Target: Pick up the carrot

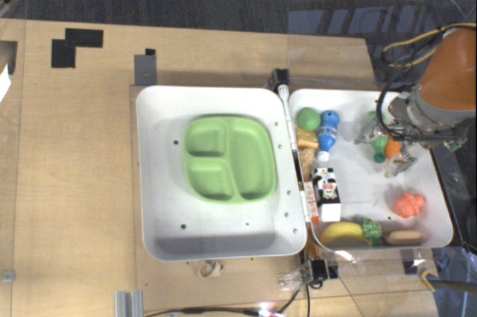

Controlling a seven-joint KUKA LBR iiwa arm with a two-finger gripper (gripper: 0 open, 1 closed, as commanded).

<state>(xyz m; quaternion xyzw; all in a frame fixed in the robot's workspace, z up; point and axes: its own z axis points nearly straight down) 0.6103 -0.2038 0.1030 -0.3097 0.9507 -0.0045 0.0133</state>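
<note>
Carrot (385,150) sits in right bin (440,233), upper right area, directly under your end effector (388,153). Fingers spread wide, straddling it left and right, nothing gripped yet. Carrot's long axis: you cannot tell, arm covers it.

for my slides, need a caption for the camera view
Arm's hand down on the carrot in the right bin; green tray sits in the left bin.

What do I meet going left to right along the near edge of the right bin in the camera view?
Banana → green leafy piece → brown sausage-like item. The pink item lies just beyond them, toward the right wall.
</note>
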